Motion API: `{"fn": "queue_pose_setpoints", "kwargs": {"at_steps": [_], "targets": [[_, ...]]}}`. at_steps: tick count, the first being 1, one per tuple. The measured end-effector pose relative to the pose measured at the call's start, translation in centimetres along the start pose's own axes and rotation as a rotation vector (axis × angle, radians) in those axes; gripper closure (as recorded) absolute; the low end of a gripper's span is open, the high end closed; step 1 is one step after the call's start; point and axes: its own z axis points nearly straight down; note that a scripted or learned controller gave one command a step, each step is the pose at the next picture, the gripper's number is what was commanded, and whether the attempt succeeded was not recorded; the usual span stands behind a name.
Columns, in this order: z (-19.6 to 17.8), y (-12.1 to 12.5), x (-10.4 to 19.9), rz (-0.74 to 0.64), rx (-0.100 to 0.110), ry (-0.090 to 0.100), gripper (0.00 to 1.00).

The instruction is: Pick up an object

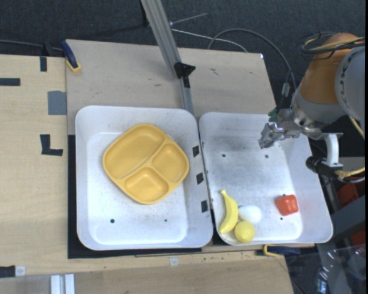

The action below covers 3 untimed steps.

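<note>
The right bin (245,164) holds a yellow banana (229,211), a white ball (251,214) and a small yellow ball (245,231) clustered at its front edge. A red-orange block (287,204) lies further right. My gripper (267,138) hangs over the bin's back right part, well away from all of these, and nothing shows between its fingers. The arm with its orange band (324,72) comes in from the right.
The left bin (92,182) carries a yellow three-compartment plate (145,163). A grey metal bar (165,35) slants down from the top to the seam between the bins. Cables trail across the bench behind the right bin.
</note>
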Motion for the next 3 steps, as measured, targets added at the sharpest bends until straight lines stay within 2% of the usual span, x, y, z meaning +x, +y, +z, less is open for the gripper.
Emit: {"fn": "queue_pose_setpoints", "kwargs": {"at_steps": [1,2,3], "targets": [[-4.6,-0.4,-0.5,0.001,-0.001,-0.001,1.00],[-7.0,-0.4,-0.5,0.000,0.001,0.000,1.00],[-7.4,-0.4,5.8,-0.006,0.003,0.003,1.00]]}}
